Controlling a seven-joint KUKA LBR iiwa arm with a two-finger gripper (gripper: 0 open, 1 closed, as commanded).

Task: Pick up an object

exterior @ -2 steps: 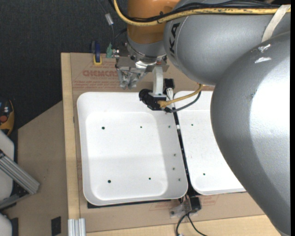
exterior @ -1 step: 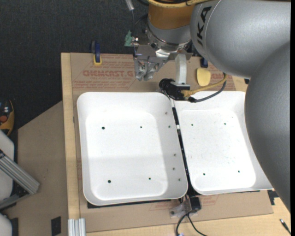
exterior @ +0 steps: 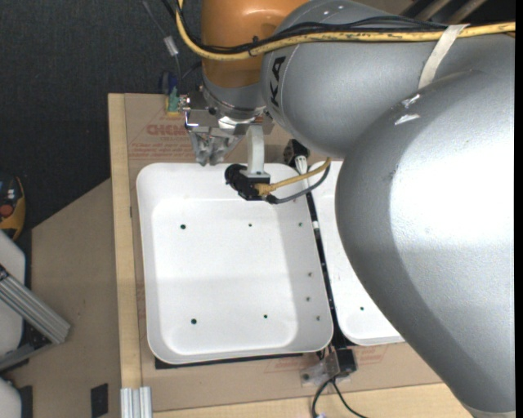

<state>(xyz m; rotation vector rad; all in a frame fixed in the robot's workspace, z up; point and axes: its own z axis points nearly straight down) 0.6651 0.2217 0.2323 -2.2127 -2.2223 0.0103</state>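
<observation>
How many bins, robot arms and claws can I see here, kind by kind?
White bins: 2, the left bin and the right bin
Robot arms: 1
Claws: 1
Total: 4

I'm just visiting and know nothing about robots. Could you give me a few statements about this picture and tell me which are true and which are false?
1. The hand is over the far edge of the left bin. True.
2. The arm has a blue band above its wrist. False: the band is orange.
3. Two white bins lie side by side on the bench. True: the right bin is largely covered by the arm.
4. The left bin's floor is black with white dots. False: it is white with a few small dark dots.
5. A yellow cable runs along the arm. True.
</observation>
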